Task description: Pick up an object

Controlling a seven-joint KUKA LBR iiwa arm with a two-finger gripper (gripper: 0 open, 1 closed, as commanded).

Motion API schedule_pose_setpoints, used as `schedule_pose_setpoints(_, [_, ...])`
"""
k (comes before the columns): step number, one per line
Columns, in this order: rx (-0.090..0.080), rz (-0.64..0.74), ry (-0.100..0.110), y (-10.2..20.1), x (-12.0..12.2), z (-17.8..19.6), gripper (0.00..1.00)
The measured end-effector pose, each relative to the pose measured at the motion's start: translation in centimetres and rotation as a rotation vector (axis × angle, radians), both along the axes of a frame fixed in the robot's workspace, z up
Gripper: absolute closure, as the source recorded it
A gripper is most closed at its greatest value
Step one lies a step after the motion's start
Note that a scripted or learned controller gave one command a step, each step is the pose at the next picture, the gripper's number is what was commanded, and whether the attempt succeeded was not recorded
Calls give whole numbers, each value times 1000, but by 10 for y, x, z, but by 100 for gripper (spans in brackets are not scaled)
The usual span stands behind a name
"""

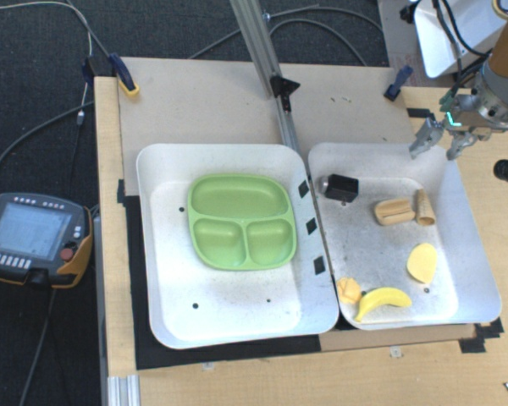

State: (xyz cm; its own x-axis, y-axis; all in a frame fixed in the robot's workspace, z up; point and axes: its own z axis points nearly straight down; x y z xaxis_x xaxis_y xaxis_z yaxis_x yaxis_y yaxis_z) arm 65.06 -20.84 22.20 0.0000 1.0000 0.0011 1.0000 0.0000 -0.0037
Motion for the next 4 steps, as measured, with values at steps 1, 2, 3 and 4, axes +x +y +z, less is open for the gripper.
schedule_pose_setpoints(1, [-1,1,-4,0,1,2,0])
schedule_pose_setpoints(2, [-1,1,-1,-1,1,-39,0])
schedule_pose_setpoints(3, [0,0,1,-4,-7,-85,0])
schedule_pose_setpoints(4, [-1,2,-3,-4,-6,-136,0])
